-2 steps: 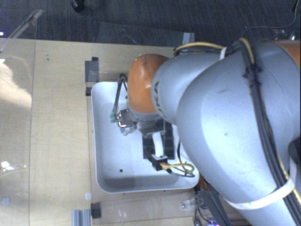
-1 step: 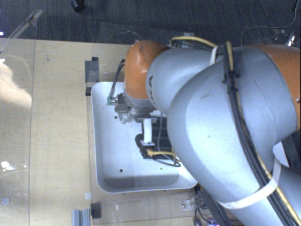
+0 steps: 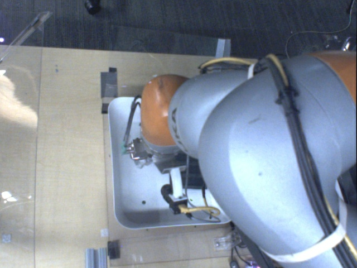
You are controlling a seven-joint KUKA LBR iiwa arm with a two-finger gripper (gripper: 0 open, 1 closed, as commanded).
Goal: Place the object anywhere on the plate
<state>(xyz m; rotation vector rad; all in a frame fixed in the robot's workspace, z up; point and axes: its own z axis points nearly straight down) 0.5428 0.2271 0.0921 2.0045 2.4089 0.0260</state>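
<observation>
Here the arm (image 3: pixel 262 149) is reaching in from the right and covering most of the white bin (image 3: pixel 120 166). The claw (image 3: pixel 136 148) is hanging below the orange band (image 3: pixel 159 110), low over the bin's left part, and the wrist is blocking it, so I cannot tell whether it is wide or narrow. The arm is also hiding where the object and the plate are lying relative to the claw. The pale wooden counter (image 3: pixel 61 166) is carrying the bin, and dark carpet (image 3: pixel 167 10) is running along the top.
</observation>
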